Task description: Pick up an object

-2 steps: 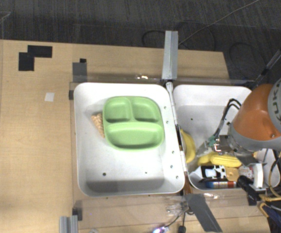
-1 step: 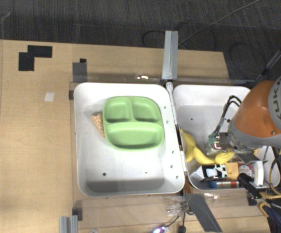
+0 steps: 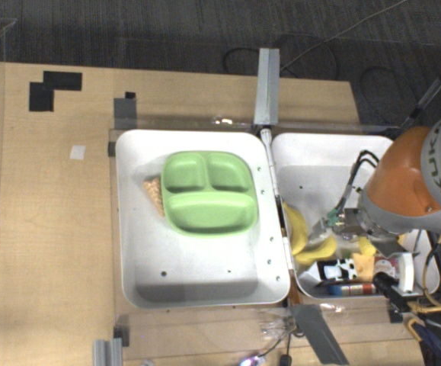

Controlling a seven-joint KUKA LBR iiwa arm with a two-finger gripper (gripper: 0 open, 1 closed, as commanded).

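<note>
The right bin (image 3: 311, 162) holds a pile of small objects at its near side: a yellow banana (image 3: 302, 239), a black and white item (image 3: 340, 269), a red and dark marker (image 3: 347, 287) and a yellow piece (image 3: 364, 261). My gripper (image 3: 340, 223) hangs low over this pile, just right of the banana, under the orange wrist band (image 3: 403, 181). The arm's body hides the fingers. In the left bin (image 3: 136, 204) lies a green divided plate (image 3: 207, 191), with a tan textured item (image 3: 154, 195) peeking out from under its left edge.
A grey metal post (image 3: 266, 86) stands behind the seam between the bins. Cables (image 3: 426, 311) and a bracket lie at the near right corner. Black tape marks (image 3: 52, 88) sit on the wooden bench at the far left.
</note>
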